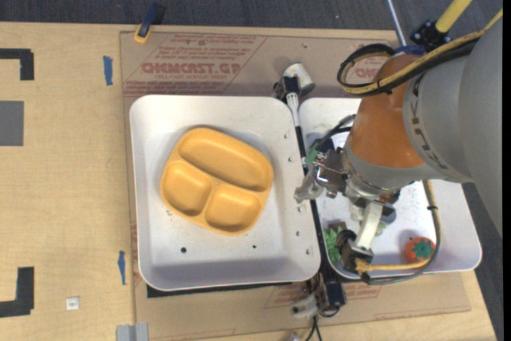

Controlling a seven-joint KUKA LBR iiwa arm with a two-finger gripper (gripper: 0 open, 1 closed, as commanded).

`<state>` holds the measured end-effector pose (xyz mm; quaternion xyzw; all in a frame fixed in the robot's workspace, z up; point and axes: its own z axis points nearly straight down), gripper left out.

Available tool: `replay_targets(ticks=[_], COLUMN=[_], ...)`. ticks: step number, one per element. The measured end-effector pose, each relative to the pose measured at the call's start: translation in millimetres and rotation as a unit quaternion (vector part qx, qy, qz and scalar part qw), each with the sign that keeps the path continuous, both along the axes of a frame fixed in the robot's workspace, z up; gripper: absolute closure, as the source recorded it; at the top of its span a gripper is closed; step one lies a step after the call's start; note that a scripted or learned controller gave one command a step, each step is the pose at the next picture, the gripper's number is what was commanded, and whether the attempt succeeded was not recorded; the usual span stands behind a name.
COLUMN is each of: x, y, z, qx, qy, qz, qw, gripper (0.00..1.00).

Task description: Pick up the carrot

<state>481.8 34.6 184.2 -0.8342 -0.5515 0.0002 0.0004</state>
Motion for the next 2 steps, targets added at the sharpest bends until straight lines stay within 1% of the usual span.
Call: replay_targets(ticks=[1, 2], x=[0.8, -2.3], y=[0.3, 25.2], z=[10.3, 18.5], qx=[-0.0001, -0.0001], qy=[-0.001, 0.000], qz=[0.001, -0.196], qw=[1.0000, 0.9807], gripper=[1.00, 1.00])
